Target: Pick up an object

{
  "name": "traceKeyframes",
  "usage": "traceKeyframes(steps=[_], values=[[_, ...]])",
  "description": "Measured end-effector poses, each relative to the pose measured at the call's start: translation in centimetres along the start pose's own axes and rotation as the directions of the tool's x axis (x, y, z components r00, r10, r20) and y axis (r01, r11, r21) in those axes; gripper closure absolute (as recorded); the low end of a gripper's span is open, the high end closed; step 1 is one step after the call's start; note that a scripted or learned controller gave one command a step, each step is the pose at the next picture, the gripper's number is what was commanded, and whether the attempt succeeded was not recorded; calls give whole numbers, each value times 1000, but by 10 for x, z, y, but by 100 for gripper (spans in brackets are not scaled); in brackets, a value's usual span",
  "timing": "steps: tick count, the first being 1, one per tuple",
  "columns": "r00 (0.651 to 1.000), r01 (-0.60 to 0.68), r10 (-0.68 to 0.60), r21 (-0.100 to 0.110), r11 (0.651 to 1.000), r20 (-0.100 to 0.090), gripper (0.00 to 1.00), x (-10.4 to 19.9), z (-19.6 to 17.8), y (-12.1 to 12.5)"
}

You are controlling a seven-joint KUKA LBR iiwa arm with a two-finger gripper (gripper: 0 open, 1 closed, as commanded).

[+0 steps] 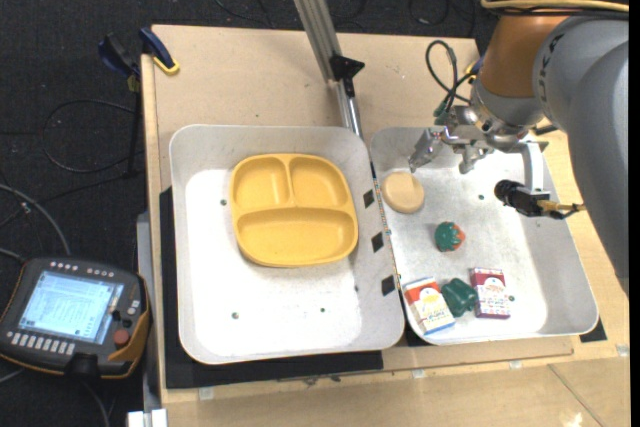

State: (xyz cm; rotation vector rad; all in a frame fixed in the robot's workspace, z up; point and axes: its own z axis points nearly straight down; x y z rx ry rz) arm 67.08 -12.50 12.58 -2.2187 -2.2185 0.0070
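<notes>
Pincer point(441, 151) fingers spread open and gripping nothing, we see it hovering over the far end of the right bin point(520, 310). Just near of it lies a tan round disc point(404, 192). Nearer sit a green-and-red strawberry point(449, 236), two small cartons point(428, 305) and a dark green block point(460, 295). Left bin point(200, 315) holds a yellow divided plate point(294, 209).

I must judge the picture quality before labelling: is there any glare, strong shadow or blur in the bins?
Camera view: light is even; the right bin looks bright but not washed out; the yellow divided tray shows mild sheen; shadows are soft; the small items are sharp, the arm's pincer slightly soft.
</notes>
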Motion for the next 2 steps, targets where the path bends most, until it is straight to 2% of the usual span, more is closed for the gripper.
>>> traceKeyframes(steps=[1,2], values=[[1000,0,0,-13,1000,0,0,0,26,3],[1000,1,-1,-19,1000,2,100,0,13,5]])
